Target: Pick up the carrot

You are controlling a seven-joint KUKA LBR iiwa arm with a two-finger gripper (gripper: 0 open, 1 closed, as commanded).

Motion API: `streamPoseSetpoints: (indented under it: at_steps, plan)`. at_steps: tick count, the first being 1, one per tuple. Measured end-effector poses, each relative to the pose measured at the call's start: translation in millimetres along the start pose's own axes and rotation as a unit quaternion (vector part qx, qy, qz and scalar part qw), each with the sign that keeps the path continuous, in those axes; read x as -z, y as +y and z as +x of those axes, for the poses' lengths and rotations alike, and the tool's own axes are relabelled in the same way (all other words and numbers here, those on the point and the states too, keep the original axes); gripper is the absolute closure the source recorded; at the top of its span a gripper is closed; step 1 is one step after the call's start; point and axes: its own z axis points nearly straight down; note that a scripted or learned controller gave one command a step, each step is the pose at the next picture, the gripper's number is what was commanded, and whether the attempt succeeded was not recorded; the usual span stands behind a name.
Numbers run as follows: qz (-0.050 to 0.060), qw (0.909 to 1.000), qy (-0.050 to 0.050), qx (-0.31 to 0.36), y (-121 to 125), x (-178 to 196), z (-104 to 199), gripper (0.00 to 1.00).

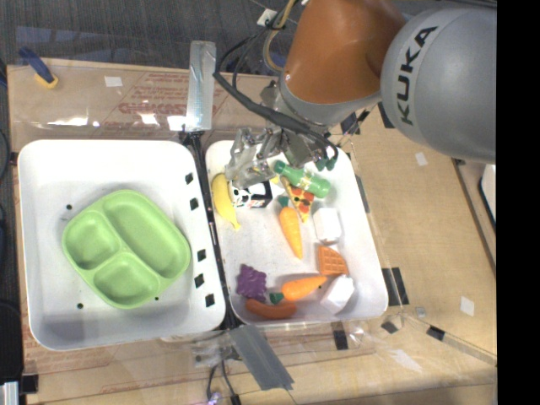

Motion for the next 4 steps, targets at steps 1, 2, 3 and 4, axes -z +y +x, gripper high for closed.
streamPoseSetpoints:
  at_steps: [1, 2, 3, 4]
  plan:
    - [-0.002, 0.9893, 0.004, 0.146, -50, -48, -43, 1.0]
    - [-0.002, 0.8814, 0.001, 0.472, -82, 7, -34, 1.0]
    - [-0.006, 0.7868, 0.003, 0.617, -118, -39, 6, 1.0]
    - [-0.006, 0.6511, 0.002, 0.759, -128, -47, 83, 1.0]
